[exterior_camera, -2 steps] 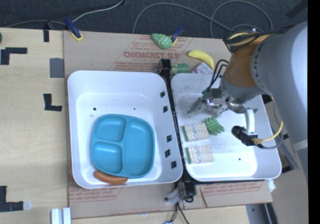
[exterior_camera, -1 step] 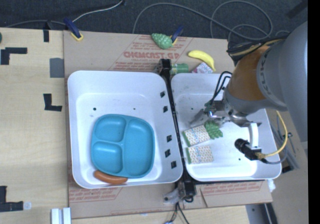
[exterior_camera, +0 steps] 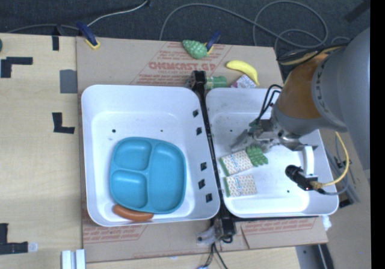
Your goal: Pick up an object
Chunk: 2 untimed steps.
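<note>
1. 2 white bins lie side by side; the gripper (exterior_camera: pixel 251 138) is low in the right bin (exterior_camera: pixel 283 201).
2. Its fingers look narrowly parted, holding nothing.
3. The green object (exterior_camera: pixel 258 156) lies just beside the fingertips, long axis slanting toward upper left.

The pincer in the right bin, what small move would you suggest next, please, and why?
Probably a short descent onto the green toy. The pincer hangs at its upper left edge with nothing visibly between its fingers, and the two patterned packets lie just left.
</note>
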Each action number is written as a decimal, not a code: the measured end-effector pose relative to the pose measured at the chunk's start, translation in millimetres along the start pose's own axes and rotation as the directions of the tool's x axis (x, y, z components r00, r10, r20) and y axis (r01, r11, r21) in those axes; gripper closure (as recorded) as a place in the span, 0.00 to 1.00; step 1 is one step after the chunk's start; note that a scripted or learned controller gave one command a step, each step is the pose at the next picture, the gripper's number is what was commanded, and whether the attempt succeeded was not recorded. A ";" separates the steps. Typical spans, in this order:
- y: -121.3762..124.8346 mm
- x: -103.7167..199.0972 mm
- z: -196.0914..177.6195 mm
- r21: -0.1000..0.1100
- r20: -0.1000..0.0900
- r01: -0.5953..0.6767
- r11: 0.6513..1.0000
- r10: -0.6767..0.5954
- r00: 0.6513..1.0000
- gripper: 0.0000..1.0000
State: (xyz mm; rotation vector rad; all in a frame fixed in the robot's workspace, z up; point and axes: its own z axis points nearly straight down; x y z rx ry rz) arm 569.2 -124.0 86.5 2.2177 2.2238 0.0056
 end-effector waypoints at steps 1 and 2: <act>0.4 -2.7 -10.1 -0.004 0.006 -0.002 1.000 0.002 1.000 1.00; 0.2 -2.7 -9.9 -0.003 0.006 -0.002 1.000 0.002 1.000 0.00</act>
